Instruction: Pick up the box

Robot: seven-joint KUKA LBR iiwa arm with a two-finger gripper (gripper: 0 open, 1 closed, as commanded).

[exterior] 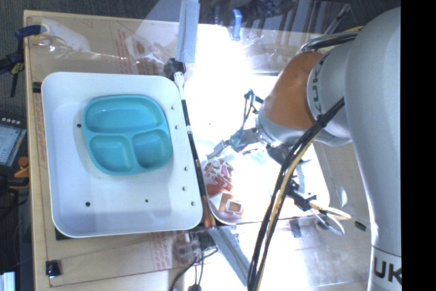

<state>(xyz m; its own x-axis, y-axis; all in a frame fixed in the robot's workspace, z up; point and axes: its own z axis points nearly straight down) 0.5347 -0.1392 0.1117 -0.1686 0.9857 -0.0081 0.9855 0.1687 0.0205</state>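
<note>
Although the left bin (pixel 61 208) reads clearly, the right bin (pixel 225 88) is washed out by glare, so its floor and rims mostly vanish into white. The arm (pixel 320 102), smooth grey with an orange band, covers much of that bin's right side and is cut off at the frame's right edge. The gripper (pixel 238 141) shows as a small dark and teal shape near the right bin's middle, too blurred and overexposed to tell how it is set. Just below it, close to the right bin's left wall and near its front edge, lies a cluster of red-and-white patterned items (pixel 219 176); a small box (pixel 233 206) with an orange face sits at the cluster's lower end, near the front-left corner, apart from the gripper. Which of these items touch each other cannot be made out. A teal tray (pixel 128 131) with three rounded compartments rests in the left bin, a little toward its back edge, with bare white floor along the front and right sides. A clear, reflective panel (pixel 272 17) stands along the right bin's back edge.
</note>
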